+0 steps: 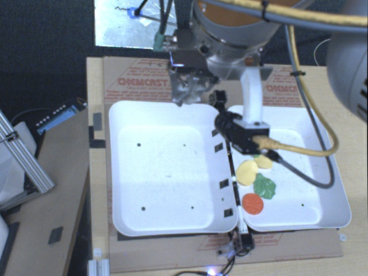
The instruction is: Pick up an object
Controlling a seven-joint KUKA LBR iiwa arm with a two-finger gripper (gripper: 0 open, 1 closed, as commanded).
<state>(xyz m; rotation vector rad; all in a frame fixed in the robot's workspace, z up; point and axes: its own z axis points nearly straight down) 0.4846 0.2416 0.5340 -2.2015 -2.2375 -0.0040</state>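
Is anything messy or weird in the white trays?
Nothing looks spilled or broken. The one odd thing: all the toys, a yellow piece, a green piece and a red disc, sit bunched against the right bin's left wall.

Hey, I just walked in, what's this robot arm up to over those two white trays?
The grey arm reaches over the two white bins, its gripper near the far edge of the left bin. Nothing shows between its fingers. Three small pieces lie close together in the right bin, by the divider: a yellow piece, a green piece and an orange-red disc. No pick has happened yet.
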